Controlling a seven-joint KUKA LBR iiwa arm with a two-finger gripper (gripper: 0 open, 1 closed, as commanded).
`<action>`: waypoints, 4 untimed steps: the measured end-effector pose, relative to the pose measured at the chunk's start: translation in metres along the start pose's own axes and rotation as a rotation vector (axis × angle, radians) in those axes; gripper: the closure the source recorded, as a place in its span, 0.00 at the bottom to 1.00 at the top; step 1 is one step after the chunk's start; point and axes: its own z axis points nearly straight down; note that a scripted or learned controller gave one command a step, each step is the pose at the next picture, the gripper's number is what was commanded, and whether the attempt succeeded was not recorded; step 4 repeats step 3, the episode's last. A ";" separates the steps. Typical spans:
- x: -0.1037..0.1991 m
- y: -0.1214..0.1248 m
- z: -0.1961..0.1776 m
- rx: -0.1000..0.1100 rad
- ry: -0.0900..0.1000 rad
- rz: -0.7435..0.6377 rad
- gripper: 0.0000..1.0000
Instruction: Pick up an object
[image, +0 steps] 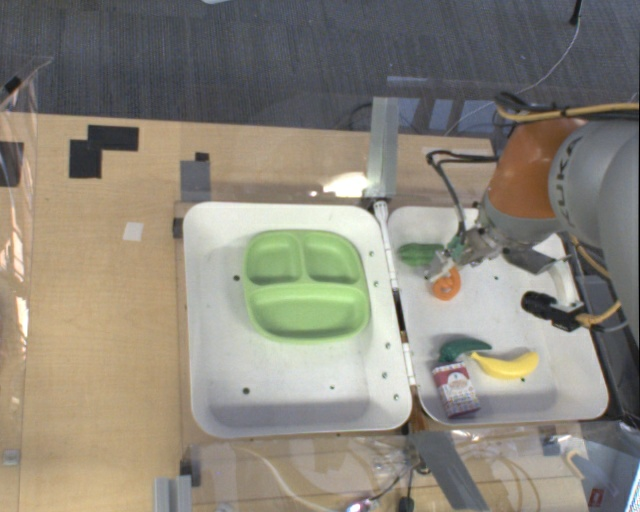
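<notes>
The right bin (570, 400) holds several small items. A light green piece (414, 253) lies at its upper left, with a small orange piece (446, 286) just below it. Near the front are a dark green piece (462, 348), a yellow banana (506, 365) and a small red packet (455, 388). My gripper (450, 258) hangs low over the upper left of this bin, right beside the light green piece and just above the orange one. Whether it touches either of them is not clear from this angle.
A green divided plate (305, 285) lies in the left bin (215, 390). The metal divider (392, 290) between the bins runs close to the gripper's left. A black cable fitting (548, 308) hangs off the arm over the right bin.
</notes>
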 end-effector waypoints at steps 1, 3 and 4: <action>0.000 0.002 -0.009 -0.002 0.000 -0.002 1.00; 0.007 0.040 -0.107 0.013 -0.002 0.279 1.00; 0.007 0.040 -0.107 0.013 -0.002 0.279 1.00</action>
